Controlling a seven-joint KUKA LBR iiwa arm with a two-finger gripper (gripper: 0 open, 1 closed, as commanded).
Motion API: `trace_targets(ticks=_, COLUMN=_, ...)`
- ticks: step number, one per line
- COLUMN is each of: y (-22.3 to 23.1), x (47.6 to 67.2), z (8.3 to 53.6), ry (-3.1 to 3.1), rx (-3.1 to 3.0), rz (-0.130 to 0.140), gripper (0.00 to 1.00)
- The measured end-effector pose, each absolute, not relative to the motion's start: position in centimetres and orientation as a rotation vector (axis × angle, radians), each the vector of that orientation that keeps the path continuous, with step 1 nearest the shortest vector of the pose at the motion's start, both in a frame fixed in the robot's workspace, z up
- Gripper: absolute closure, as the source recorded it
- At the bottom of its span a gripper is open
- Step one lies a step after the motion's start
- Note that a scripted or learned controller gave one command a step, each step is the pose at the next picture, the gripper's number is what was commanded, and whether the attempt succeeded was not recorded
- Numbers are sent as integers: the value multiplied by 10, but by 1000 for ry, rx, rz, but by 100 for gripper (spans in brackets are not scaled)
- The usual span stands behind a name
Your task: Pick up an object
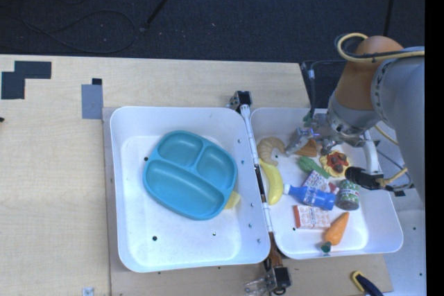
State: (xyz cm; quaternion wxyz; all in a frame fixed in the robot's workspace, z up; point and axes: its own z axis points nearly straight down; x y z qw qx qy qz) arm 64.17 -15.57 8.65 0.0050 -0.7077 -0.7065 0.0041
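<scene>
My gripper (pixel 303 141) hangs low over the far part of the right bin (pixel 385 229), next to a tan croissant (pixel 270 147) and just above a green piece (pixel 310 165). Under the wrist lies a small pizza-like toy (pixel 336 162). A yellow banana (pixel 272 181) lies along the bin's left wall. A blue bottle (pixel 312 197), a dark can (pixel 348 195), a red-and-white packet (pixel 311 217) and an orange carrot (pixel 336 229) lie nearer the front. Nothing is visibly held.
The left bin (pixel 132 232) holds a blue divided plate (pixel 189 173) with a small yellow thing (pixel 232 201) poking out at its right edge. The grey arm with its orange band (pixel 371 73) covers the right bin's far right corner. Bare bench spreads to the left.
</scene>
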Motion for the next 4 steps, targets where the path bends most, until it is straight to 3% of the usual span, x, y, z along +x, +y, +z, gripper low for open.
trace_targets(ticks=1, y=-155, x=626, z=87, ry=-2220, rx=-2218, rz=2, gripper=0)
trace_targets(ticks=2, y=-155, x=626, z=96, ry=-2218, rx=-2217, rz=2, gripper=100)
trace_targets(ticks=3, y=-155, x=626, z=96, ry=-2217, rx=-2218, rz=3, gripper=0)
trace_targets(ticks=4, y=-135, x=644, z=87, ry=-2221, rx=-2219, rz=2, gripper=0)
